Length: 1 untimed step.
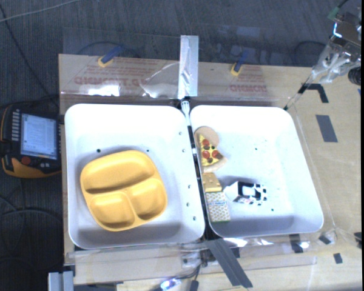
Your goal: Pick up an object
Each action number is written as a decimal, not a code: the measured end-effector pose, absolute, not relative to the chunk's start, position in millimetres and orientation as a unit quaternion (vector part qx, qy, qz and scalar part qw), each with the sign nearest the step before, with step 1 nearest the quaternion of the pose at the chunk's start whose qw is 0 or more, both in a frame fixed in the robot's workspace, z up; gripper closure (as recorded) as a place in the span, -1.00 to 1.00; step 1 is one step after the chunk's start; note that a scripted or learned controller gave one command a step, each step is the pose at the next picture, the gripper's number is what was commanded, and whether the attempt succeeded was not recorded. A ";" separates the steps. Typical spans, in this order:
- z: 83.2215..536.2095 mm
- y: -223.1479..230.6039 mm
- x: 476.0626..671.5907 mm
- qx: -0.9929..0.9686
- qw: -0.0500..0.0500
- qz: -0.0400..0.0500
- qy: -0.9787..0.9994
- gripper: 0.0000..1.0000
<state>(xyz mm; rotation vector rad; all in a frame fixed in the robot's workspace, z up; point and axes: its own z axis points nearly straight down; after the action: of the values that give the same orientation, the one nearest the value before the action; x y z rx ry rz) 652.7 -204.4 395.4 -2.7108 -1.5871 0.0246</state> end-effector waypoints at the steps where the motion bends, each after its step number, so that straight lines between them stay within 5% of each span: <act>1: 401.4 -203.9 654.3 -0.862 0.000 0.012 -0.506 1.00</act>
<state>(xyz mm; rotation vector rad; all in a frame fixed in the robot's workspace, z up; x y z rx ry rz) 654.3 -203.9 401.4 -2.7094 -1.5898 0.0362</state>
